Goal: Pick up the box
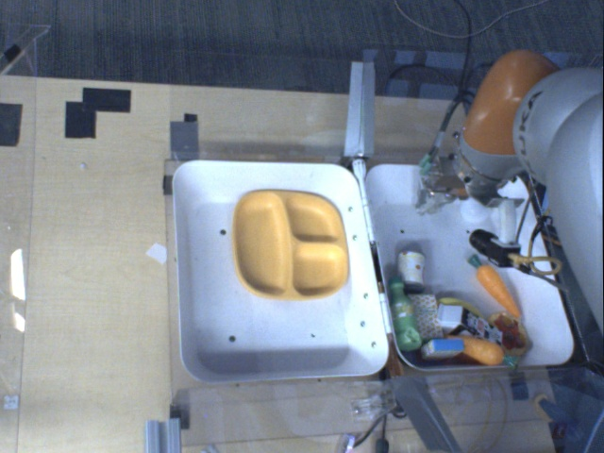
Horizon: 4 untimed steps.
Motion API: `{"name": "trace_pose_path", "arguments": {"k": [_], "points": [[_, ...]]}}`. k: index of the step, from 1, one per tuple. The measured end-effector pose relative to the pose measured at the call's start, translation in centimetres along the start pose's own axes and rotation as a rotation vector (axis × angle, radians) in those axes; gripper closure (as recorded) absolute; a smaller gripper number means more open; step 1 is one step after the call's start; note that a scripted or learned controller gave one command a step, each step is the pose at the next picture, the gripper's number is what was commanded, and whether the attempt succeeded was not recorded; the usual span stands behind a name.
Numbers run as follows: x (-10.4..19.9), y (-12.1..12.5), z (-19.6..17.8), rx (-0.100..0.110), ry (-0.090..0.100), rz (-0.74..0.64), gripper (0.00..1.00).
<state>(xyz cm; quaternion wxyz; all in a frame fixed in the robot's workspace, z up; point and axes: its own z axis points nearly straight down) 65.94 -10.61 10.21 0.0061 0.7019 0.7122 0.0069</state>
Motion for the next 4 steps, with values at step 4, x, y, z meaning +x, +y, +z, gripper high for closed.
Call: {"name": "trace_pose_path", "arguments": {"k": [4], "points": [[-3.6,-3.8,1.3,0.008,-0.008,0.910,1.00]]}}
